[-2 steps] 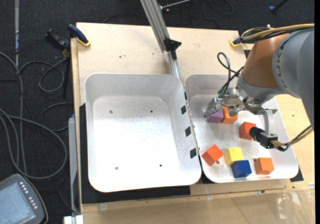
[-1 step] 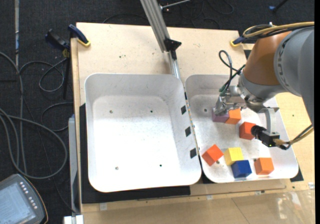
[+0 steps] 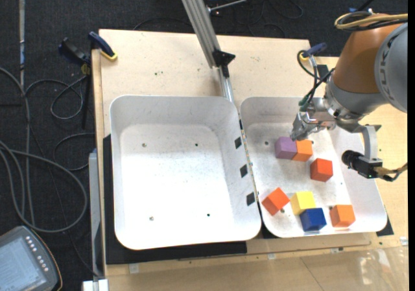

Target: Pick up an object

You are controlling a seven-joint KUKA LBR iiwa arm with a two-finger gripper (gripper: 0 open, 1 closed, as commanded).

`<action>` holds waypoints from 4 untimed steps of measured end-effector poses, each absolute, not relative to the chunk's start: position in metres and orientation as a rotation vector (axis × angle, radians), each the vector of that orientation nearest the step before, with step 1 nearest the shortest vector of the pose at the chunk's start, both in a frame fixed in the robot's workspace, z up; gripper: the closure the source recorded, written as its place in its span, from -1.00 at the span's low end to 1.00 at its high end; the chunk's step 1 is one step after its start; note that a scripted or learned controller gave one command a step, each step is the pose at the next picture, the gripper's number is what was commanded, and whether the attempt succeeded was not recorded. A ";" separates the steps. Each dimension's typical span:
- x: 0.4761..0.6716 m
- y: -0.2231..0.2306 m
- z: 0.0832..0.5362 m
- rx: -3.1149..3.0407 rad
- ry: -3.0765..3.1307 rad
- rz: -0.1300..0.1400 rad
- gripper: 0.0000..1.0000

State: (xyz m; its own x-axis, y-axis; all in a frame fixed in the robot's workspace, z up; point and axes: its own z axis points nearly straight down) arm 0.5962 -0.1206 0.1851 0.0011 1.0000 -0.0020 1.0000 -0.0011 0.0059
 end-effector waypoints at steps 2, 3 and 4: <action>0.593 -0.127 0.253 2.217 2.221 0.003 1.00; 0.596 -0.066 0.249 2.213 2.232 0.002 1.00; 0.606 -0.014 0.255 2.212 2.231 0.004 1.00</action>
